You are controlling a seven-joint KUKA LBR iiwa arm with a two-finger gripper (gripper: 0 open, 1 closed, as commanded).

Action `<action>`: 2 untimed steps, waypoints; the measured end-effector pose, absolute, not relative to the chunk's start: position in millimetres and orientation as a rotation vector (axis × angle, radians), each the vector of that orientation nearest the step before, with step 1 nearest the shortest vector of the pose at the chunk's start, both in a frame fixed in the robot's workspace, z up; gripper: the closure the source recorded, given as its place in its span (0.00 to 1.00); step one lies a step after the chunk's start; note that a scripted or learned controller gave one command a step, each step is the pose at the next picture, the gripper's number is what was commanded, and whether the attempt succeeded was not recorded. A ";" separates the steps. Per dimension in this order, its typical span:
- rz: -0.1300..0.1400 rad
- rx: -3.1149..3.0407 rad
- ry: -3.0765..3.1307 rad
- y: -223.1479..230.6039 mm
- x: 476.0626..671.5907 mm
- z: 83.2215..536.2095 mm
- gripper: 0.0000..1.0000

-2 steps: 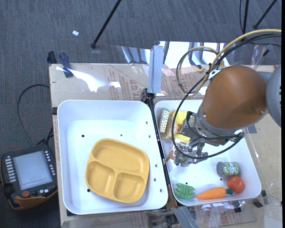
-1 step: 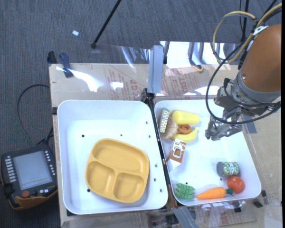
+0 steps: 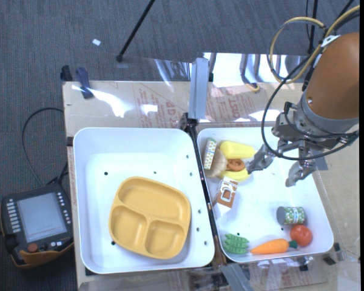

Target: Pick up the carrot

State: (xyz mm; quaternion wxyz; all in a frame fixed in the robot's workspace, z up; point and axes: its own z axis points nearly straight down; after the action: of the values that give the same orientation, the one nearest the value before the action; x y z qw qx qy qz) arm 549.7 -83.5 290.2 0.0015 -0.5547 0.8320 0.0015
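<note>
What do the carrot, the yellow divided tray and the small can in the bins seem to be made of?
Carrot: probably moulded plastic, a toy; even orange, smooth, slight sheen.
Yellow tray: likely hard plastic, matte; one uniform colour, rounded moulded compartments.
Can: a greenish label with grey ends suggests metal or toy plastic; too small to tell which.

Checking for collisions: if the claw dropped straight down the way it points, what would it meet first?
Probably bare floor of the right bin. The open claw hangs above it, well away from the carrot; depth is unclear.
</note>
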 end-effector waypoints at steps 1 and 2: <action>0.017 -1.773 2.600 -107.1 490.5 198.9 0.00; 0.010 -2.097 2.339 -151.4 475.7 85.6 0.00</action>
State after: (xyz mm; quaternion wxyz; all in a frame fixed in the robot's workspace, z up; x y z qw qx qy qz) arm 475.7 -151.4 85.6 0.0002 -0.6674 0.7447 0.0031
